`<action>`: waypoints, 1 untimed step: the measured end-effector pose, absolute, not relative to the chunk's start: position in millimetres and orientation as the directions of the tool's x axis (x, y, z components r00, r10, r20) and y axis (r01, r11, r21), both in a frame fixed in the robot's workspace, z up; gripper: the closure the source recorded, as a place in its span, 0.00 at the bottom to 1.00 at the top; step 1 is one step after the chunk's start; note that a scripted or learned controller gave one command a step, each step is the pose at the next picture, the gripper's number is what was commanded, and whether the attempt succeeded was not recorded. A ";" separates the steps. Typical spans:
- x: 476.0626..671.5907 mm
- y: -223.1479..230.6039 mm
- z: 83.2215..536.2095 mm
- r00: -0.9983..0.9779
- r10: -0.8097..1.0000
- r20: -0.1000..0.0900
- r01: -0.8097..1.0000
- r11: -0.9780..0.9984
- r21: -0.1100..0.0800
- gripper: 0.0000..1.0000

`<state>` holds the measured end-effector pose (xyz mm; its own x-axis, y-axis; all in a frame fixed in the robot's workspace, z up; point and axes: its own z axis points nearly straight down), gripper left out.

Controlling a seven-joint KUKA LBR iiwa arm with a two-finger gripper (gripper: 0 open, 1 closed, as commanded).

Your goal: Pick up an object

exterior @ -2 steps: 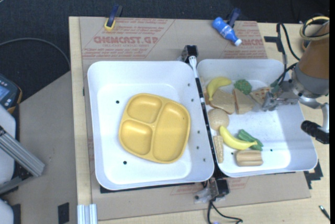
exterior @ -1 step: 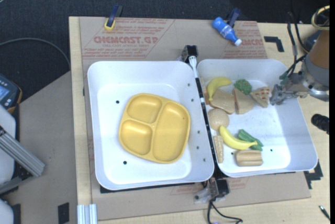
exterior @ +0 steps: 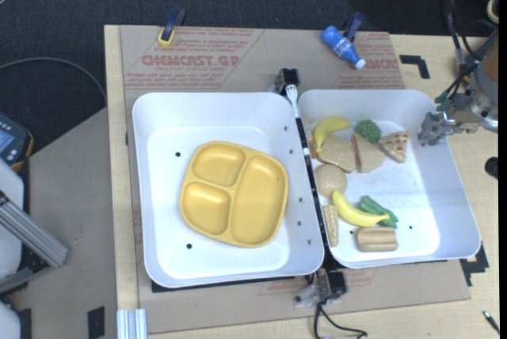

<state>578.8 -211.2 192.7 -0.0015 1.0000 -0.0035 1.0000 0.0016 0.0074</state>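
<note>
My gripper (exterior: 434,128) hangs over the right rim of the right bin (exterior: 444,203), with nothing seen in it. To its left lie toy foods: a pizza slice (exterior: 395,146) nearest, a broccoli piece (exterior: 367,130), two bread slices (exterior: 341,154), and a banana (exterior: 329,127). Lower in the bin are a second banana (exterior: 351,211), a green vegetable (exterior: 380,210), a hot dog (exterior: 376,239) and a pale round piece (exterior: 330,179).
The left bin (exterior: 158,139) holds a yellow divided plate (exterior: 234,193). A blue bottle (exterior: 342,47) lies on the brown board behind the right bin. A clamp (exterior: 169,27) sits at the board's far left. A black hinge (exterior: 305,163) joins the bins.
</note>
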 end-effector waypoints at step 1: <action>580.1 -211.7 227.7 -0.001 1.000 -0.003 1.000 0.001 0.007 1.00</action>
<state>580.1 -211.7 227.7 -0.0010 1.0000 -0.0033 1.0000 0.0010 0.0068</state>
